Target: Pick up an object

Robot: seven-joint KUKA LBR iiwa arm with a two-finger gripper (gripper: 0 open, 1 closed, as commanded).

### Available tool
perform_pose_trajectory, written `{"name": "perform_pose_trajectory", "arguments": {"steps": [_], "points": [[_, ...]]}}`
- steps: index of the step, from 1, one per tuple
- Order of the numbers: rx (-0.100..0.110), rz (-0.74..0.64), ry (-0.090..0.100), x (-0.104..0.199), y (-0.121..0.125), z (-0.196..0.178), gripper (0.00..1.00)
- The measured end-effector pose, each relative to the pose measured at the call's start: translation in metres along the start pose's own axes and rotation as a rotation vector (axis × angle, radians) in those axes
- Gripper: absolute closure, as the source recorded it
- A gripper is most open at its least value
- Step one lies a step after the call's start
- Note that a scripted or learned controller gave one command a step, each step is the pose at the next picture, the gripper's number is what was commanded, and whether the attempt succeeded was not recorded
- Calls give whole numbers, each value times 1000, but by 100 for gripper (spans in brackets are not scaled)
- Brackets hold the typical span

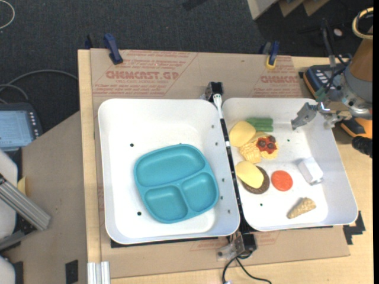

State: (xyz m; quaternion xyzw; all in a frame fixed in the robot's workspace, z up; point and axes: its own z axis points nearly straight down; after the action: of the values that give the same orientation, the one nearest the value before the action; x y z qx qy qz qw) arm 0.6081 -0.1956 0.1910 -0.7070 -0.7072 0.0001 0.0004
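Observation:
The right bin holds several toy foods: a pale yellow piece, a green piece, a small pizza slice with red toppings, a yellow ridged piece, a yellow-and-brown piece, a red disc, a white-grey block and a tan cone-shaped piece. My gripper hangs over the bin's upper right part, above bare floor, right of the green piece and up from the block. Nothing shows in its grasp.
A teal divided plate lies in the left bin. Blue and yellow clamps hold the board's far edge. The arm body and cables crowd the right bin's upper right corner.

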Motion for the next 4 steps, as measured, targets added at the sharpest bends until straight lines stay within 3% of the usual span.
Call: {"name": "perform_pose_trajectory", "arguments": {"steps": [1, 2, 3, 4], "points": [[2, -3, 1, 68, 7, 1, 0], [-4, -5, -1, 103, 52, 106, 0], [-11, -2, -2, 101, 54, 87, 100], [-10, -10, 2, 215, 60, 0, 100]]}}
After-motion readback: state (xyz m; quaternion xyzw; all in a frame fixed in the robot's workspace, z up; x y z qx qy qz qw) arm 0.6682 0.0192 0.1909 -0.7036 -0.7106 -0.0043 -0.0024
